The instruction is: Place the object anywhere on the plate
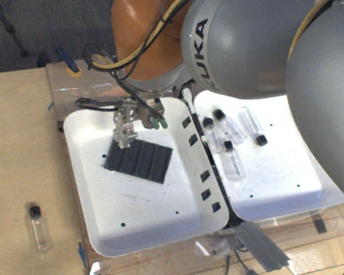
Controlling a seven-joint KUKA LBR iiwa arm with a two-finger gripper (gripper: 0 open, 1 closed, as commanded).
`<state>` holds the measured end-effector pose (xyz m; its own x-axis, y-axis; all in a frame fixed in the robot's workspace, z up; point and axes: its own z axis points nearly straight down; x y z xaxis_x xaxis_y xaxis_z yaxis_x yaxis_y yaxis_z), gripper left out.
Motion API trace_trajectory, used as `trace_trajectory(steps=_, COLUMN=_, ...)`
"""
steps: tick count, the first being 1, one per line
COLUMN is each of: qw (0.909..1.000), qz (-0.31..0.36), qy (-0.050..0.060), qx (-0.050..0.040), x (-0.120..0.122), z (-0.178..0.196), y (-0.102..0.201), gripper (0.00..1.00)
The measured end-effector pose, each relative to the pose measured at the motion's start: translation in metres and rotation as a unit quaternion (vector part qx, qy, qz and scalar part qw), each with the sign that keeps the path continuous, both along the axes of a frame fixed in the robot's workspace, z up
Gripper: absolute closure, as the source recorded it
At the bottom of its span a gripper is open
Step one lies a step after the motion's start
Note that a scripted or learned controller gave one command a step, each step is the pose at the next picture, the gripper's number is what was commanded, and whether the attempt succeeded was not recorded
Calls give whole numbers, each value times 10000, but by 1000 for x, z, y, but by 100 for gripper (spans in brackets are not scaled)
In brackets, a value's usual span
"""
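Overhead, we see the gripper (124,134) hanging at the dark ridged plate's (138,160) upper corner; we cannot tell its grip. Clear vials (229,146) lie in the right bin (294,193).

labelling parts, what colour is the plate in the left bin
Black, ridged plate, seen in the camera view.

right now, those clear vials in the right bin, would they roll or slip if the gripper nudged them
Probably both. The clear vials lie on their sides in the right bin, so a nudge would likely roll them. Their surface looks smooth, perhaps slippery. If glass, they may be fragile; the material is unclear.
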<state>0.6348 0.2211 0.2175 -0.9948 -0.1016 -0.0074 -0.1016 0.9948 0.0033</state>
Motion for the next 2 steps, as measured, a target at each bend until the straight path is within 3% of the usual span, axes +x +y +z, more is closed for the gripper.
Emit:
trace_trajectory(steps=1, qw=9784, qz=-2068, qy=8, qx=5, x=33, z=11, y=4, gripper=100)
trace_trajectory(steps=2, qw=8844, qz=-4667, qy=31, qx=4, x=24, z=16, y=4, gripper=100)
